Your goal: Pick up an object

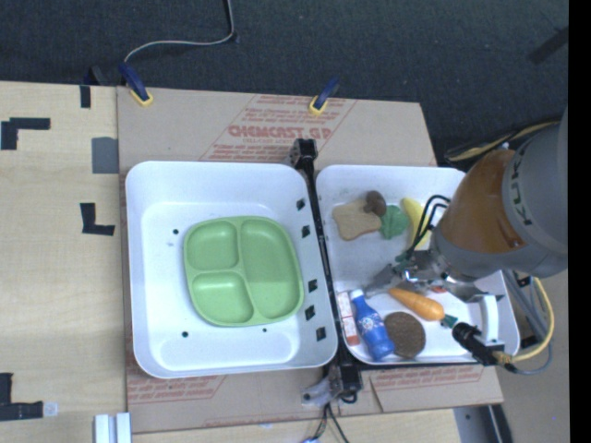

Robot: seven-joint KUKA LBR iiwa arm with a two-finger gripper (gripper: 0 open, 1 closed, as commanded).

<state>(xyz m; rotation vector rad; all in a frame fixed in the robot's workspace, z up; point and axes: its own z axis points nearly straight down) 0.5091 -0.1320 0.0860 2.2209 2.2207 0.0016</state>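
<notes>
the claw [404,268] hangs low in the right bin [448,175], just above the orange carrot [417,303], likely lining up a grab. can't tell how wide it's open. blue bottle [371,326] lies just left of the carrot, out of its way.

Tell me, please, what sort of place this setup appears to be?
Probably a robotics lab bench for grasping trials: two white bins clamped onto cardboard, toy food such as a carrot beside a green divided plate, and the arm reaching in.
</notes>
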